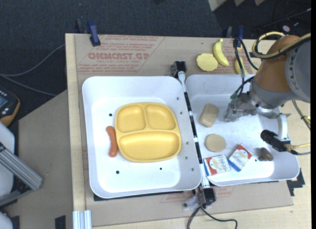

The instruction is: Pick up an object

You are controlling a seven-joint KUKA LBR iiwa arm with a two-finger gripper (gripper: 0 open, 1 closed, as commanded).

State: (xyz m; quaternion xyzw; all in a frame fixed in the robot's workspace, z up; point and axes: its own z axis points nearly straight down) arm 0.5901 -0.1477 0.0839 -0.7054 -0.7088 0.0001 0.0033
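Left of the divider [190, 124] between the bins, the left bin [96, 124] holds a yellow tray [147, 132] with three wells, and a sausage [112, 140] lies along the tray's left edge. Right of the divider, in the right bin [217, 87], sit a tan block [209, 115], a round cookie [215, 142] below it, then two small cartons [228, 161] touching each other near the front wall, and a dark lump [265, 154] farther right that is hard to make out. The gripper [233, 113] hangs low just right of the tan block, not touching it as far as I can see; cables and the wrist hide its tips, so I cannot tell its state. Behind the right bin, on the bench, lie a banana [220, 53] and a yellow lump [207, 62].
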